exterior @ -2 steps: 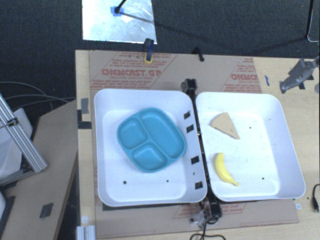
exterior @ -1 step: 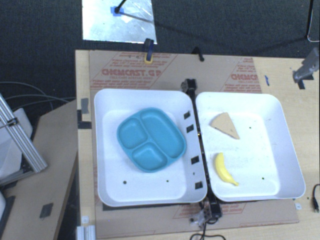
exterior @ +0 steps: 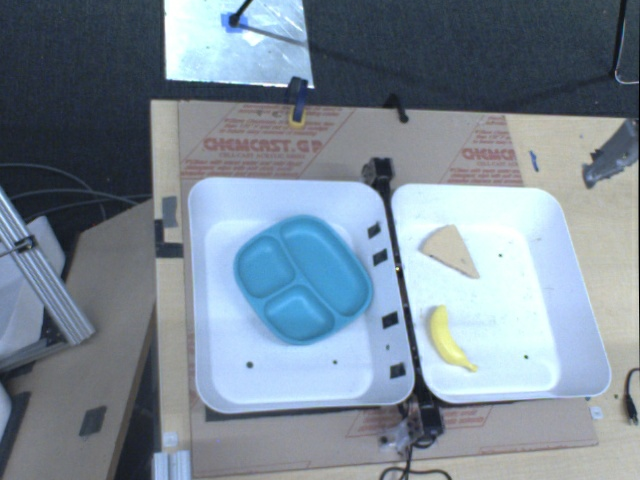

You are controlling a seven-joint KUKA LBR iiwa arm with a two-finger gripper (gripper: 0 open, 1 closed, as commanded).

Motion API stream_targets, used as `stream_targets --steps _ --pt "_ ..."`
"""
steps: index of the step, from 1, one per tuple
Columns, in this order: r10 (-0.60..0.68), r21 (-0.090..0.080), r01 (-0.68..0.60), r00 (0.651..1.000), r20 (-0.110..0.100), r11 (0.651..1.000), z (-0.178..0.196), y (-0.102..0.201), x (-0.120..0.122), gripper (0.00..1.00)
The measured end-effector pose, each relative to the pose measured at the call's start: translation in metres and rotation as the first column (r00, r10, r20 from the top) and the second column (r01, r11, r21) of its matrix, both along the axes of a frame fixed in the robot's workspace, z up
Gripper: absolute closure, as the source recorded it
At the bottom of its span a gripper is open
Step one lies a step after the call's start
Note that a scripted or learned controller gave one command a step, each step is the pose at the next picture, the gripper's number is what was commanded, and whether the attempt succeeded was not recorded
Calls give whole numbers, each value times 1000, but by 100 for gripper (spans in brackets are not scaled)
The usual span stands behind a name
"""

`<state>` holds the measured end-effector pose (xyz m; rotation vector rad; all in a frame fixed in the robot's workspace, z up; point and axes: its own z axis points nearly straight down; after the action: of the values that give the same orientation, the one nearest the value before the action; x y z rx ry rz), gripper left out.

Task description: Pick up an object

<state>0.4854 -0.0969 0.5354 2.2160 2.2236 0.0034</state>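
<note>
A yellow banana (exterior: pixel 451 339) lies in the right bin (exterior: pixel 560 268), near its front left. Behind it rests a tan wedge-shaped slice (exterior: pixel 451 251), in the same bin's back left part. A blue divided plate (exterior: pixel 302 278) fills the middle of the left bin (exterior: pixel 215 258). At the right edge of the view, beyond the right bin's back corner, a grey part of the arm's gripper (exterior: pixel 612 158) juts in, well away from every object and with nothing seen in it.
Both bins sit on a cardboard sheet (exterior: pixel 270 138) over the bench. Black clips (exterior: pixel 383 258) run along the seam between the bins. A shiny metal sheet (exterior: pixel 235 28) lies on the dark floor behind. An aluminium frame (exterior: pixel 40 278) stands at the left.
</note>
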Motion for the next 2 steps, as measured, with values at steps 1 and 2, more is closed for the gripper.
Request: stream_targets --steps 1,2 --pt "-6 -2 6 1000 1 1000 0 -53 10 0" --pt "4 0 -4 1000 0 1000 0 -8 1 0"
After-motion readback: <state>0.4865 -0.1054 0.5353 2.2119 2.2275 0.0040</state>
